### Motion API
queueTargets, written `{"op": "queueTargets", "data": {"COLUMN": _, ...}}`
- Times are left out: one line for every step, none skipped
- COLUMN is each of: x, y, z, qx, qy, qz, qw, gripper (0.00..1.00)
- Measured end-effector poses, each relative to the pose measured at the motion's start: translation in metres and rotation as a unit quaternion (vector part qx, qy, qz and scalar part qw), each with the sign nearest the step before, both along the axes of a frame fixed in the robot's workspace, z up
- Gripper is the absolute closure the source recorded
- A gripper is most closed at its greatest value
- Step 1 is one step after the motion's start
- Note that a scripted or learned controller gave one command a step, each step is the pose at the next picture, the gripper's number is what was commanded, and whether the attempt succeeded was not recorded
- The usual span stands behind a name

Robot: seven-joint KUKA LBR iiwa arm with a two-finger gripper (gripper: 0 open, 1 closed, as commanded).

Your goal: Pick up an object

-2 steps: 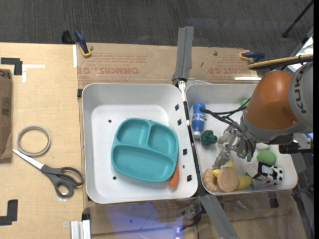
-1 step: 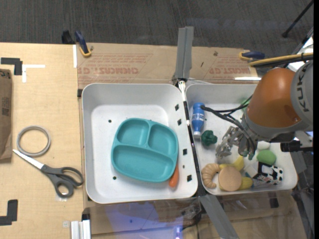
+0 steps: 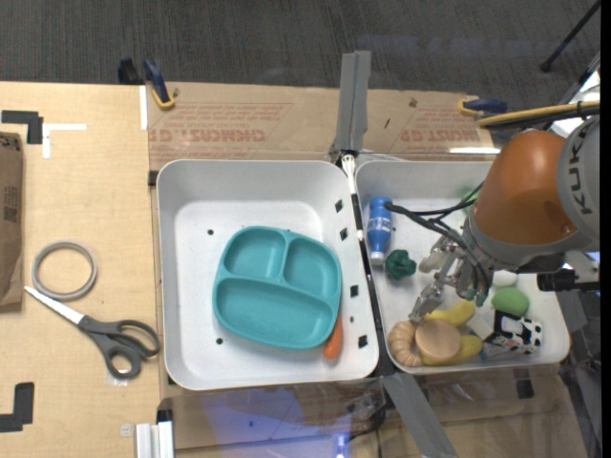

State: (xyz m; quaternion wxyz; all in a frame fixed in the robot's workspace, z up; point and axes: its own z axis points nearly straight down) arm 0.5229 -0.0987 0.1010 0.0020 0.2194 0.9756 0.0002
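Two shallow white bins sit side by side on your desk (image 3: 86, 160): the left bin (image 3: 181, 189) and the right bin (image 3: 420, 175), which the grey arm (image 3: 520, 198) enters from the right, its orange band over the bin's far half. Largest of the loose things is the teal divided plate (image 3: 277, 289), lying flat in the left bin with a small orange carrot (image 3: 332, 340) at its near right edge. The right bin is crowded: a blue bottle (image 3: 379, 225) lies by the dividing wall, a tan round piece (image 3: 439, 342) sits at the near wall touching a pale croissant-shaped piece (image 3: 403, 343), and a yellow banana (image 3: 456, 311) lies just behind the round piece. A green lump (image 3: 511, 301), a black-and-white toy (image 3: 516, 332) and a dark green toy (image 3: 400, 265) fill the rest. The claw (image 3: 431, 299) hangs low over the banana and the round piece; you cannot tell whether it is spread or pressed together, and nothing is visibly in it. You are likely in the approach, before any grasp. Next, expect it to need a clean descent onto one piece, most likely the banana, without nudging the neighbours packed against it.
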Motion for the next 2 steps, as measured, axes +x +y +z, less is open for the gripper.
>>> {"op": "queueTargets", "data": {"x": 0.020, "y": -0.066, "z": 0.015, "qx": -0.0002, "qy": 0.000, "qz": -0.036, "qw": 0.9994, "gripper": 0.00}}
{"op": "queueTargets", "data": {"x": 0.065, "y": -0.089, "z": -0.009, "qx": -0.0005, "qy": 0.000, "qz": 0.007, "qw": 1.0000, "gripper": 0.00}}
